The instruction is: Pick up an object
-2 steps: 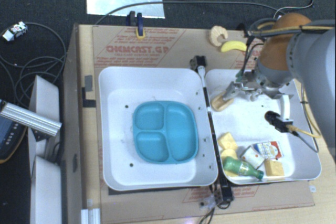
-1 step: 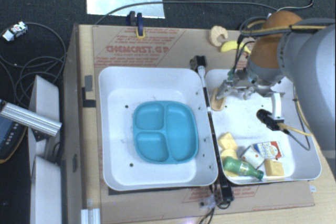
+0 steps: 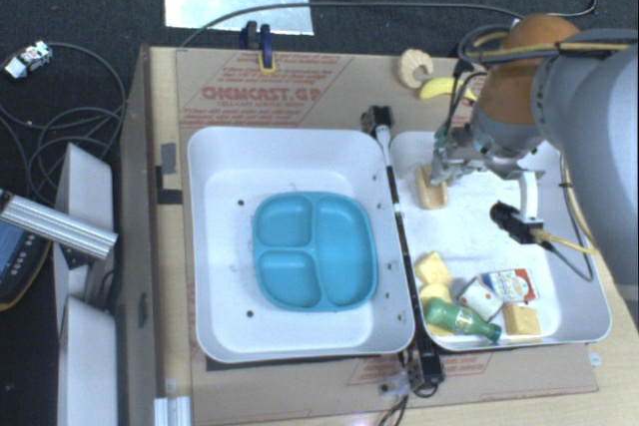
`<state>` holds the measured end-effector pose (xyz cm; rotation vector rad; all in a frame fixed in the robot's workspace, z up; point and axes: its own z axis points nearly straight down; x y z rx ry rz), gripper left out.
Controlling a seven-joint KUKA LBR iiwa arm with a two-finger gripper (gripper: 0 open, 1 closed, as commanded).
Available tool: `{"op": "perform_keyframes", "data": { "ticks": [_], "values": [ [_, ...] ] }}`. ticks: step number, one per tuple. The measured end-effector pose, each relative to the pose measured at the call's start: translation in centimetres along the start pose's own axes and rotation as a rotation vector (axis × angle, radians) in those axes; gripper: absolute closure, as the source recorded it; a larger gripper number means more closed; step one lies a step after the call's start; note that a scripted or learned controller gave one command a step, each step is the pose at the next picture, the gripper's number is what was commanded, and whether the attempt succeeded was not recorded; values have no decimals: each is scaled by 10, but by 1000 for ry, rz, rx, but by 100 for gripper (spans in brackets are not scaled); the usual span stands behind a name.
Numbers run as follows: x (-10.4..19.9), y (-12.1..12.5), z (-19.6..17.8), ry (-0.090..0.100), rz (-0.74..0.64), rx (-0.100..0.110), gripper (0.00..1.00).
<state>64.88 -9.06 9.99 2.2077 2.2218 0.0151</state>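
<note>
The wrist partly hides the gripper (image 3: 445, 167), so we cannot tell if it is spread or pressed together. It stands at the tan block (image 3: 431, 194), close to the left wall of the right bin (image 3: 467, 229). Bare floor lies between this block and the green bottle (image 3: 461, 317) at the near edge.

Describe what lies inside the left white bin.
A blue divided plate lies flat in the left bin, its three compartments facing up. The bin floor beneath the plate is covered, so nothing under it can be seen.

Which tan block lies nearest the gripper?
The tan block in the right bin's far left, beside the gripper; the other tan block lies at the front beside the carton.
</note>
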Motion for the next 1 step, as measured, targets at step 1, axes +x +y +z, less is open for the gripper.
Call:
{"op": "perform_keyframes", "data": {
  "ticks": [1],
  "values": [
    [39, -57, -87, 0, 1, 10, 100]
  ]
}}
